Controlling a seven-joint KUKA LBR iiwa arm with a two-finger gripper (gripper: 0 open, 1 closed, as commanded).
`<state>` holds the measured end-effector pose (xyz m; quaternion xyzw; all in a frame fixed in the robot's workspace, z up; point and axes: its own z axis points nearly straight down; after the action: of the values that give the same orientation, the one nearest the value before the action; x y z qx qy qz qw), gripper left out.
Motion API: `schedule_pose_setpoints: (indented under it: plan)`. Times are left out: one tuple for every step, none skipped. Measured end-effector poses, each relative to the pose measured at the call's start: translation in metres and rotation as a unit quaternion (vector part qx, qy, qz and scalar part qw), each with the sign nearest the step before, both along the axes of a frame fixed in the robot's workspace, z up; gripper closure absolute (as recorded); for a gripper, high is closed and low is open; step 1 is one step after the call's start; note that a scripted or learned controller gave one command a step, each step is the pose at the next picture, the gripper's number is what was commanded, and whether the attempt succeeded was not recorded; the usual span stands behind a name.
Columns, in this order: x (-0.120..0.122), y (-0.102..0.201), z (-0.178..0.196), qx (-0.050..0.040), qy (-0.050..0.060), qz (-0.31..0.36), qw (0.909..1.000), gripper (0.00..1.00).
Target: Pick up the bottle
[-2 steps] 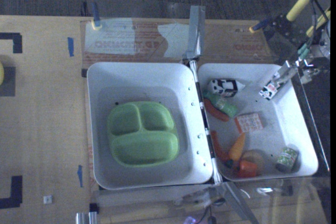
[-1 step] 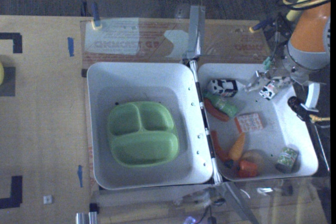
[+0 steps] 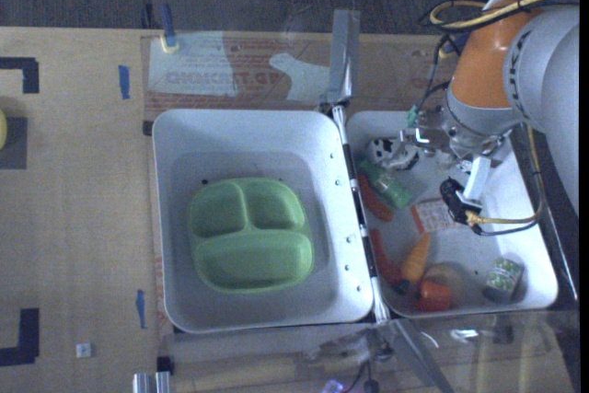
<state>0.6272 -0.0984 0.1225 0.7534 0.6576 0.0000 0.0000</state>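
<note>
Overhead look at two white bins. Left bin [image 3: 175,152]: green divided tray [image 3: 250,233]. Right bin [image 3: 538,281]: green bottle [image 3: 386,184] lying tilted by the left wall, among toy carrots [image 3: 416,258] and a small can [image 3: 503,278]. Gripper [image 3: 405,152] low, just above the bottle, seemingly lined up for a grab; whether spread or closed, impossible to tell.
</note>
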Motion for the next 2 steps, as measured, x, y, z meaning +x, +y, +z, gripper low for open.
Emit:
schedule_pose_setpoints:
  plan:
    - [-0.004, 0.001, -0.012, -0.004, -0.014, 0.085, 0.9963, 0.0]
    - [-0.054, -0.008, 0.024, 0.0008, 0.003, 0.057, 0.9984, 0.0]
